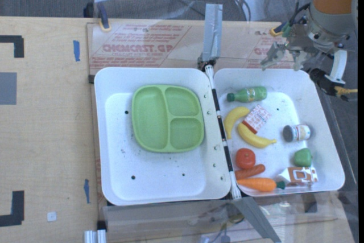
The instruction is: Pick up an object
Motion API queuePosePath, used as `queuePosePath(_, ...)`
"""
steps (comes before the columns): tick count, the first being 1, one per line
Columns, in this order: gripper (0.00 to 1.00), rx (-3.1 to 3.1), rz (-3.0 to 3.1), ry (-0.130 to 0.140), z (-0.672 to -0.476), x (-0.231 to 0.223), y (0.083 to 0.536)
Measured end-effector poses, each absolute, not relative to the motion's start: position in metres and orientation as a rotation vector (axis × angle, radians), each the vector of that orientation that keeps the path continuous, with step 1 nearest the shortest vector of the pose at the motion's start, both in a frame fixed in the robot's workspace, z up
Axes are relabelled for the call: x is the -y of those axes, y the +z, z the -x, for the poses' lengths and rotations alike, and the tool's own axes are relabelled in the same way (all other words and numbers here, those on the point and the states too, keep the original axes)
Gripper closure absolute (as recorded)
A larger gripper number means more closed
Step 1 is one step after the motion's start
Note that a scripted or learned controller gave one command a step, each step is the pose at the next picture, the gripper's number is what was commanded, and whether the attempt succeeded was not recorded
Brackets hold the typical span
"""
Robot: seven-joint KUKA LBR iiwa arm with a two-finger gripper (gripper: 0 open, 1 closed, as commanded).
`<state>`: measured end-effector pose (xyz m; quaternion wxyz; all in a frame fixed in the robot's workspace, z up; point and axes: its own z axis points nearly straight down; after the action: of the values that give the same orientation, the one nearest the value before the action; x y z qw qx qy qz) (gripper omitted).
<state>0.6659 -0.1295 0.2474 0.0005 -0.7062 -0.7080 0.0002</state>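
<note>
The robot's fingers [282, 54] hang spread apart and grasping nothing above the far rim of the right bin [327, 122], likely poised to choose a target. Below them, loose for picking, lie a green bottle [247, 94], two bananas [245, 127], a tomato [245, 157] and a carrot [259, 184]; the left bin [111, 122] holds a green divided plate [168, 118]

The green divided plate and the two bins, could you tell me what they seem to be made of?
Green divided plate: likely matte moulded plastic, one even colour with soft rounded ridges. Left bin and right bin: probably thin white plastic, smooth, with rounded formed corners.
</note>
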Motion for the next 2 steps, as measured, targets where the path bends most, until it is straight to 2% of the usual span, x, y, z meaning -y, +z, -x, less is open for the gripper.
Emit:
queuePosePath(1, 0.0, 2.386, 2.044, 0.0, -0.661, 0.126, 0.147)
queuePosePath(2, 0.0, 2.331, 2.115, -0.007, -0.615, 0.143, 0.088)
